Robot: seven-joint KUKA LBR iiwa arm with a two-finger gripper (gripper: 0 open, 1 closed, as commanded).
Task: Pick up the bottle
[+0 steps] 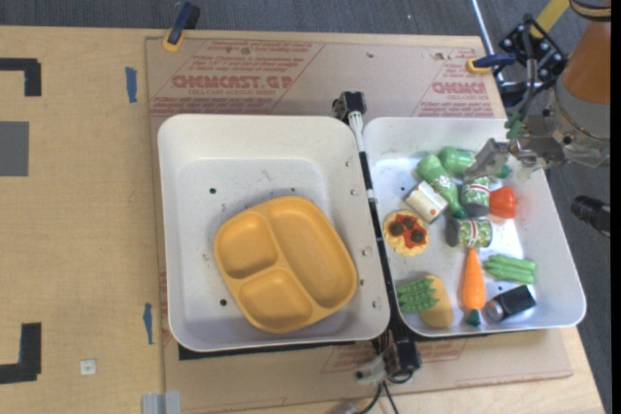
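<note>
the left bin holds a yellow tray. in the right bin (crowded with toy food) the bottle lies near the front corner; the gripper hovers at the far side, fingers spread, grasping nothing.

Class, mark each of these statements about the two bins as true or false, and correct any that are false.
1. The yellow divided plate lies in the left bin. True.
2. The toy carrot lies in the left bin. False: it lies in the right bin, among the other toy food.
3. The hand is over the right bin. True.
4. The small pizza sits on the yellow divided plate. False: it lies in the right bin, near the divide between the bins.
</note>
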